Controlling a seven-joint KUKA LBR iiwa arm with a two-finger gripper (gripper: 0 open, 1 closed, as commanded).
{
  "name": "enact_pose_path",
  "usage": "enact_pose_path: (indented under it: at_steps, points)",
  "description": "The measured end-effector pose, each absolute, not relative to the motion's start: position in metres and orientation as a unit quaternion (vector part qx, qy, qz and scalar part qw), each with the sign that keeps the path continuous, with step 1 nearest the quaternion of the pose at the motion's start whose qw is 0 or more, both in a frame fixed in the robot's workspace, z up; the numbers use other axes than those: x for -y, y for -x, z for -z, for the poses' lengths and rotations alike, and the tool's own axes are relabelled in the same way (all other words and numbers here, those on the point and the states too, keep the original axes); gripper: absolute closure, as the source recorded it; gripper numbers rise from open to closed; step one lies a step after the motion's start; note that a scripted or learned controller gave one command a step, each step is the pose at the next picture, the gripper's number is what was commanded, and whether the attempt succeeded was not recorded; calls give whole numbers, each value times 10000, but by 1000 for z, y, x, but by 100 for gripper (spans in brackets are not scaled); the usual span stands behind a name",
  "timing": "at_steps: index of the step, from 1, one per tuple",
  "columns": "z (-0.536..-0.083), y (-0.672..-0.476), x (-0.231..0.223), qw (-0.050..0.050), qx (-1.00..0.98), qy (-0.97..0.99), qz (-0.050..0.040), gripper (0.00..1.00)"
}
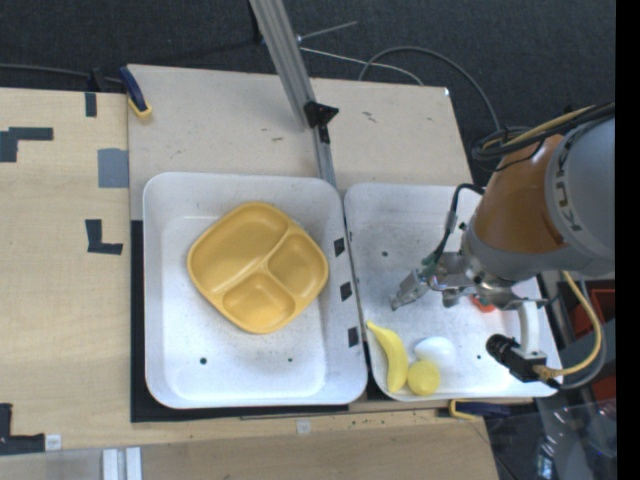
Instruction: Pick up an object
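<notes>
Bring the gripper (408, 294) straight down over one small thing in the shallow white right bin (400, 213); its fingers hang spread with nothing between them. That bin holds a curved yellow banana (389, 355), a round white ball (434, 349) and a small yellow lemon (423, 377), close together near its front edge. The white left bin (170, 358) holds a yellow plastic plate with three sections (258, 266).

Right bin (400, 218): the far and middle floor lies open to approach from above, while the near edge is crowded by a banana (390, 356), a yellow ball (424, 377) and a white egg-shaped object (435, 349) (all three close together). The arm (530, 218) overhangs the bin's right side. Left bin (165, 268): a yellow divided plate (258, 266) fills the centre, leaving a free margin along the walls.
</notes>
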State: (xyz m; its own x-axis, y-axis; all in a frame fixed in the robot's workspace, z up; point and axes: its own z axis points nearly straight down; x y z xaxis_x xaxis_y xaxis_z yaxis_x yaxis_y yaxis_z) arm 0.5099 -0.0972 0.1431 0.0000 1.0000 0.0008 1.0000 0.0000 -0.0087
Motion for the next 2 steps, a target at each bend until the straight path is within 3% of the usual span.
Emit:
enact_pose_path:
  at_steps: [1,2]
  points:
    - [-90,-509,97,14,7075,7067,-16,0]
    - [-102,-509,96,24,7079,7063,-12,100]
